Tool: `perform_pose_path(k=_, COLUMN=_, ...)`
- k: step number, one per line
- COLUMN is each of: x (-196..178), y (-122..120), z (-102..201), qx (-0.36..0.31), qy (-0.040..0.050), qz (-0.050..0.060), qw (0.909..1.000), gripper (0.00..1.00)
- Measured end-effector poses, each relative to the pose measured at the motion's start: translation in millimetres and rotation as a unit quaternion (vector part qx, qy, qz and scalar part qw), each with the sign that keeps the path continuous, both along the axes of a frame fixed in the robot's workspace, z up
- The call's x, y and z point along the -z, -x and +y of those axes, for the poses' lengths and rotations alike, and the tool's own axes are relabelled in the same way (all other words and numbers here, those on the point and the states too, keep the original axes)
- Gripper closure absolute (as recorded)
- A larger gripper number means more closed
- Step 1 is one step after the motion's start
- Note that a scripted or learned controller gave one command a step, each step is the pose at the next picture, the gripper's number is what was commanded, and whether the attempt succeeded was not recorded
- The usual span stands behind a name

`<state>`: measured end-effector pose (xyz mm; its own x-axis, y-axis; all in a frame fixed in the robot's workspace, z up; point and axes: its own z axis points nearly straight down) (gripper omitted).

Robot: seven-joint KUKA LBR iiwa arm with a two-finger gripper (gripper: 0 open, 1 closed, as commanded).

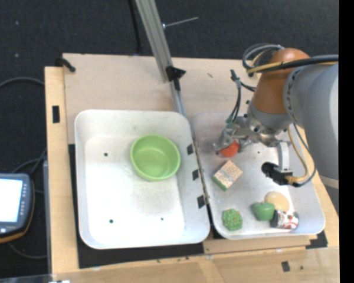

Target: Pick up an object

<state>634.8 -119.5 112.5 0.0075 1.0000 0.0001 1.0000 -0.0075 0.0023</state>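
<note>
Bowl [155, 157] in left bin [91, 217]; block [227, 174], ball [232, 219] in right bin [310, 214].

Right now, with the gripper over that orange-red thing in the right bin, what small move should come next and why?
Probably a short straight descent. The gripper sits right at the orange-red object near the right bin top-left corner, and the patterned block lies apart below it, so nothing crowds the drop.
</note>
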Motion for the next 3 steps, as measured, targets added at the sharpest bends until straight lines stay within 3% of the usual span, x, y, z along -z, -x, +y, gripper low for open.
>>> perform_pose_path(k=2, x=-100.3, y=4.4, z=-1.1, qx=-0.005, qy=0.0005, qz=-0.002, qw=1.0, gripper=1.0)
perform_pose_path(k=3, x=-99.6, y=27.5, z=48.7, qx=-0.007, qy=-0.0003, qz=0.001, qw=1.0, gripper=1.0)
